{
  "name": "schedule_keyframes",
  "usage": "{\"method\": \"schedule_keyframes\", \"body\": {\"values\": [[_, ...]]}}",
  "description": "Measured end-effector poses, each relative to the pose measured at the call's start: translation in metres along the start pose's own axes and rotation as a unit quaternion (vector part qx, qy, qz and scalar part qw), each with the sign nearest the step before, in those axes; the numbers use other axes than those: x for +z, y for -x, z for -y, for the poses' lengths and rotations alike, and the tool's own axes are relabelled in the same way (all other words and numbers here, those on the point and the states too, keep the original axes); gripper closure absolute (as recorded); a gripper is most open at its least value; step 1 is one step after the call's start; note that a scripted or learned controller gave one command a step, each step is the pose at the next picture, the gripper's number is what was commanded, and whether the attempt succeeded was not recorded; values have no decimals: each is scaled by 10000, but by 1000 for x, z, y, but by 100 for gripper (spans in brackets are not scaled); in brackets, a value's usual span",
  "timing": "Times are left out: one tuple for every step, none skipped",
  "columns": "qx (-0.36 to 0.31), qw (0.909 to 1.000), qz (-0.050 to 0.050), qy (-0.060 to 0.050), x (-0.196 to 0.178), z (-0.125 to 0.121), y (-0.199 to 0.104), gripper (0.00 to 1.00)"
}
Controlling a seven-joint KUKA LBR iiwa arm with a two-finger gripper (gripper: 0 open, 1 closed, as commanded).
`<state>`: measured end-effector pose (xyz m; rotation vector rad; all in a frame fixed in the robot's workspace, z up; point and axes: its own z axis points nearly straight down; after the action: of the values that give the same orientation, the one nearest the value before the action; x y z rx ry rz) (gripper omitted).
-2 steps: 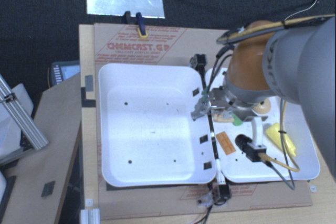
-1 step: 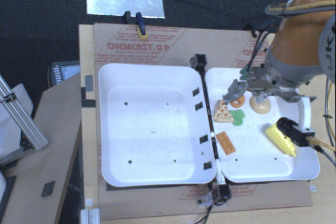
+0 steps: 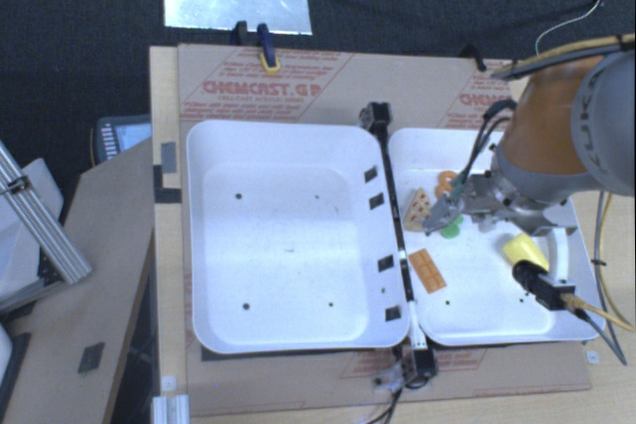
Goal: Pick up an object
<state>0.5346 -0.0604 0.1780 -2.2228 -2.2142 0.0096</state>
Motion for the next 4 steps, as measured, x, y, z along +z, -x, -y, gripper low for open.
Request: {"method": "schedule_keyframes", "body": {"values": [[-68,10000,-17,30,-6,22,-75,0],[-44,9999,5,99,-9,-99,-51,0],[-22,10000,-9,26,-10,-49,-47,0],[1,10000,-2,28,-6,-21,3,0]]}}
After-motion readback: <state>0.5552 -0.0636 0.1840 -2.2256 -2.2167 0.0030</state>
